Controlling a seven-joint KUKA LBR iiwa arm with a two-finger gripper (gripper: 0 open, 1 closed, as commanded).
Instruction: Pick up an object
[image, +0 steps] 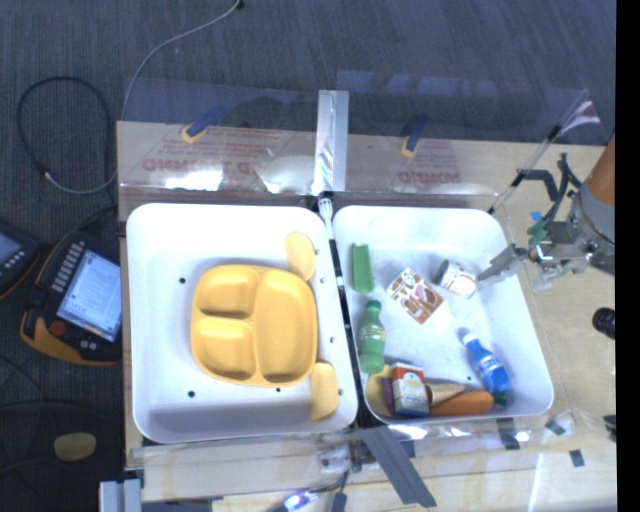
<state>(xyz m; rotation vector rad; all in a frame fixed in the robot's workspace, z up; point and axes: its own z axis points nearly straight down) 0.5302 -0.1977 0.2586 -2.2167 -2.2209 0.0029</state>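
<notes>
Approach step, nothing grasped: gripper (553, 252) sits at right edge of frame over right bin's rim, state unclear. Next move: reach left and down onto an item. Left bin (160, 300) holds yellow divided tray (252, 325). Right bin (520, 330) holds green bottle (371, 338), blue bottle (485, 366), snack packet (415, 295).
</notes>
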